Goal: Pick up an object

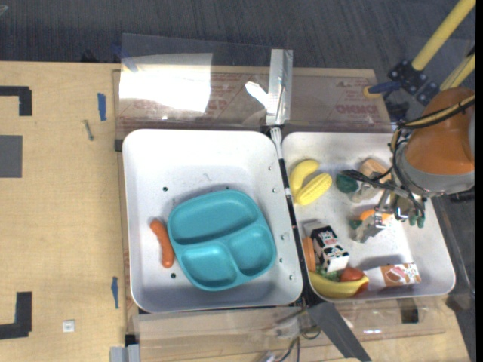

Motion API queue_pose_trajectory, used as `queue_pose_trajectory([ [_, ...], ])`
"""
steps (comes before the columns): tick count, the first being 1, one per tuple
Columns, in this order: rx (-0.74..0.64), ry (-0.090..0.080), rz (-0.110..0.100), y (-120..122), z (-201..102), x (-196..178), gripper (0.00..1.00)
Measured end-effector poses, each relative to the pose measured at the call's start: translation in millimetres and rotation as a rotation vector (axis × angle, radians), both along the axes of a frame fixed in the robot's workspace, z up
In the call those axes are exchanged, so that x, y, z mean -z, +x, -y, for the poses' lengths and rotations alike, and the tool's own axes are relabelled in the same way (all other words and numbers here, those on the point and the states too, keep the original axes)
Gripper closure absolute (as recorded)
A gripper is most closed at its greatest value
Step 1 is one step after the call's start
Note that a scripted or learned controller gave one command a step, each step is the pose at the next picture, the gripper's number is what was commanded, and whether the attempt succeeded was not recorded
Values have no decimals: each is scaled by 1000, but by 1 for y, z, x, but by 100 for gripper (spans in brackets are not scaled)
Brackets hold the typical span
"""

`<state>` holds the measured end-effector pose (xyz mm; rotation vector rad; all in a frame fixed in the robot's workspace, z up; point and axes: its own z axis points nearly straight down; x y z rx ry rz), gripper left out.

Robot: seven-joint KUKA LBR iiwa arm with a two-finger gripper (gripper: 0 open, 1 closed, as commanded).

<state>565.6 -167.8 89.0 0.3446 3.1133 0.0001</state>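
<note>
My gripper (371,223) hangs low over the middle of the right bin (434,266), under the orange band of the arm (441,145). A small orange piece (367,216) lies right at its tip; I cannot tell whether it is held. Around it lie a yellow corn cob (312,188) with a yellow fruit (303,171) beside it, a dark green item (349,181), a tan item (373,166), a black-and-white carton (330,250), a banana (336,285) with a red tomato (352,274) on it, and an orange juice box (400,274).
The left bin (143,157) holds a teal divided plate (220,237) and an orange sausage (163,243) to its left. A carrot (309,253) lies along the right bin's left wall. A clear panel (189,89) stands behind the bins.
</note>
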Motion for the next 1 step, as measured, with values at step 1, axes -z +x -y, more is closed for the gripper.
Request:
queue_pose_trajectory([
  [1,-226,-1,0,93,-53,1,0],
])
